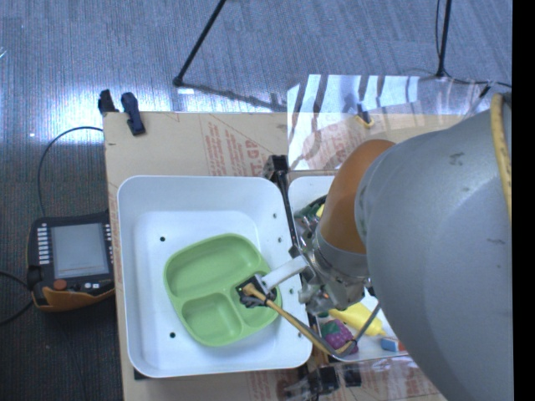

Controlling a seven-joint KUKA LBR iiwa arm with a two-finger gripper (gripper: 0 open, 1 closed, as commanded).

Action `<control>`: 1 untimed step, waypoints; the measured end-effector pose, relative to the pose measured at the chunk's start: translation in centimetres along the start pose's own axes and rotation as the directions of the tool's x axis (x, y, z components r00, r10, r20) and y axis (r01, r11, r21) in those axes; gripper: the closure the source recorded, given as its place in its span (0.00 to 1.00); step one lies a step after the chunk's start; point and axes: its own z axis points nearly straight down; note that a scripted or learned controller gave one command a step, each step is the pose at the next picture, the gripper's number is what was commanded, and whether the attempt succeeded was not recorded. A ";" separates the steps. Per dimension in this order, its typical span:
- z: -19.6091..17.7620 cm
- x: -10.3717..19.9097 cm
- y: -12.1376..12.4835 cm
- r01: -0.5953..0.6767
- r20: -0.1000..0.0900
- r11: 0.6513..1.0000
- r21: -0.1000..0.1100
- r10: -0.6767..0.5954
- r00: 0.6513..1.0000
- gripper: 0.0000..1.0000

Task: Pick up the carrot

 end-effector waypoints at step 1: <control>-13.2 -2.0 6.5 0.068 -0.016 0.998 -0.009 -0.068 0.998 1.00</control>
